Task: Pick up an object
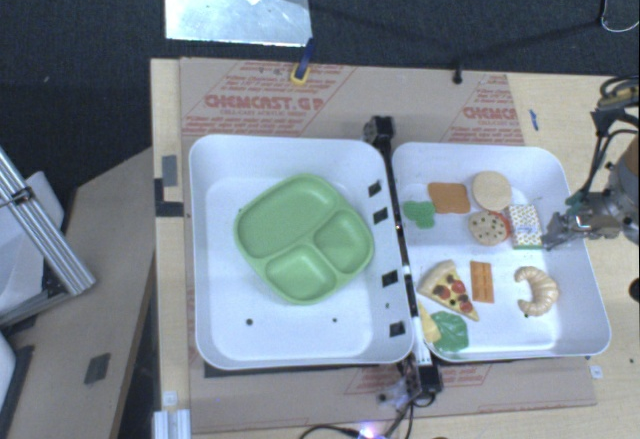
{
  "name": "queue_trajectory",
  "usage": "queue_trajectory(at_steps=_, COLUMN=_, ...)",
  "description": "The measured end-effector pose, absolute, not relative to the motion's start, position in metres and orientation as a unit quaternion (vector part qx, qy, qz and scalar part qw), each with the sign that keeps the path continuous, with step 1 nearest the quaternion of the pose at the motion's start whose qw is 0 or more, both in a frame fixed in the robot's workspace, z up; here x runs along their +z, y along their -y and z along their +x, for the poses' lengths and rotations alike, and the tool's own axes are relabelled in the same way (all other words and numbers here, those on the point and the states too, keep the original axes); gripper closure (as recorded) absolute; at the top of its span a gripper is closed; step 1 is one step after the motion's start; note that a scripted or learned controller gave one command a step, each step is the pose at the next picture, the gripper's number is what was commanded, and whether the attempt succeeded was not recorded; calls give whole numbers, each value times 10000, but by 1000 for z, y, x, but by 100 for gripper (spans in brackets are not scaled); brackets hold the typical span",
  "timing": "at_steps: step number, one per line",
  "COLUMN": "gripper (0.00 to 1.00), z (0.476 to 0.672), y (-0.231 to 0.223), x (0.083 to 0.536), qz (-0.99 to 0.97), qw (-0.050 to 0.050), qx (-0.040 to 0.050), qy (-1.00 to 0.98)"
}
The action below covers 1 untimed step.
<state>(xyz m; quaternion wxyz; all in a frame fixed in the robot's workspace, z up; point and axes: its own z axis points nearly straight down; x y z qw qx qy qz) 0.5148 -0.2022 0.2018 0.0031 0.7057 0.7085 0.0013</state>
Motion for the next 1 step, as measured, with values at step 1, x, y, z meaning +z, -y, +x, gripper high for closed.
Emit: queue_trajectory(at_steps=1, gripper=100, z=516, y=202, x=226, qz=7055, qw=20, qx=10, qy=-7087)
